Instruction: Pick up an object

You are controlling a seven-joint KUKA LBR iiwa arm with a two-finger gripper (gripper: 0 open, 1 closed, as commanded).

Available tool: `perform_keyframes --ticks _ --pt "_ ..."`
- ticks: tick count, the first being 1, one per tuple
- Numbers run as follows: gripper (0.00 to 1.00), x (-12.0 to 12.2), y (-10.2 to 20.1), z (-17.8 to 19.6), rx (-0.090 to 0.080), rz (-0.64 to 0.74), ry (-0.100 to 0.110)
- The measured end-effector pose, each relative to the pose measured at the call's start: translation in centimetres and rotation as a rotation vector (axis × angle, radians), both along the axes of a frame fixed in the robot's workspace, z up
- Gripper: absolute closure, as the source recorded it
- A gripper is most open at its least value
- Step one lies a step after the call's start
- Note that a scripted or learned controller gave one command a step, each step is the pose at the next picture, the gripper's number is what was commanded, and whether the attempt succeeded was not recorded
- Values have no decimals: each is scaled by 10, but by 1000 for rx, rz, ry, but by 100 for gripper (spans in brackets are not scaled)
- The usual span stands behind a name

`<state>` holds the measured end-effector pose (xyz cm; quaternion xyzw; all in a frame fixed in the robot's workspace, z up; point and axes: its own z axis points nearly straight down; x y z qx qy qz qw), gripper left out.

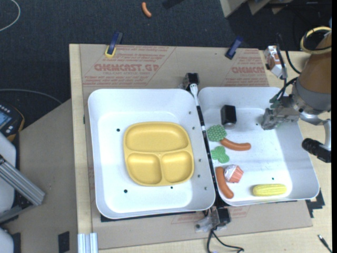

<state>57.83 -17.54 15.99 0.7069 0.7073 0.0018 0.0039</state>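
- Arm (pixel 316 80) comes in from the right, w/ orange band near top right; gripper (pixel 269 119) hangs over the upper right part of the right bin (pixel 295 157).
- Jaws: can't tell if released or clenched, too small/blurred at this angle; nothing seen between them.
- Right bin holds the pickable stuff, all lying on the bin floor, apart from the gripper:
- black block (pixel 228 115) near the bin's upper left, left of the gripper.
- upper green piece (pixel 216 133) just below the block, by the left wall.
- long sausage (pixel 236 145) touching or just beside that green piece, running right.
- lower green piece (pixel 219 154) below it.
- 2nd sausage (pixel 224 183) along the left wall, lower down, roughly upright in view.
- small red/white item (pixel 234 173) just beside the 2nd sausage, on its right; can't tell what it is.
- corn (pixel 270 190) near the front wall, lying sideways, well apart from the rest.
- Left bin (pixel 105 141) holds a yellow tray (pixel 158 153) w/ 3 compartments, about centred.
- Both bins sit side by side on a cardboard sheet (pixel 158 62) over the surface; blue clamps (pixel 112 45) at its far edge.
- Small orange bit (pixel 146 9) on the dark floor beyond the surface.
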Motion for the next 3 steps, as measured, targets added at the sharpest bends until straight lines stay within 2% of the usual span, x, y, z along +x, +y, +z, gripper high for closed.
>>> perform_keyframes --ticks 1,2,3 --pt "100 -8 2 58 0 0 1" --pt "100 -7 2 66 1 0 4" --pt "100 10 45 68 3 5 4"
